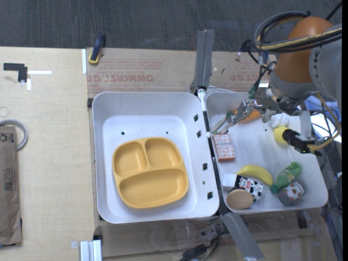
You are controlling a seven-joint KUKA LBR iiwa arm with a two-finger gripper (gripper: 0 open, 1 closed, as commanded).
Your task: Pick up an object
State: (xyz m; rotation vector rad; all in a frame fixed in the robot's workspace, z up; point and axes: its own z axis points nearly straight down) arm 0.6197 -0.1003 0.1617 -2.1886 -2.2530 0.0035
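Note:
My gripper (243,113) hangs low over the back of the right bin (310,162), pointing left toward the divider. An orange, carrot-like piece (251,117) lies right under it, partly hidden, and I cannot tell whether they touch. A small pink-red box (223,147) lies in front of it near the bin's left wall. A yellow round item (280,135) sits to the right, under the wrist. Along the bin's front lie a banana (256,173), a cow-patterned item (249,187), a tan egg-like ball (239,199), a green toy (288,175) and a grey-brown lump (291,193).
The left bin (103,145) holds a yellow divided plate (150,172). A raised divider (205,129) separates the bins. Cables loop around the arm (302,53) at the right. A brown paper bag (8,184) lies on the bench at far left.

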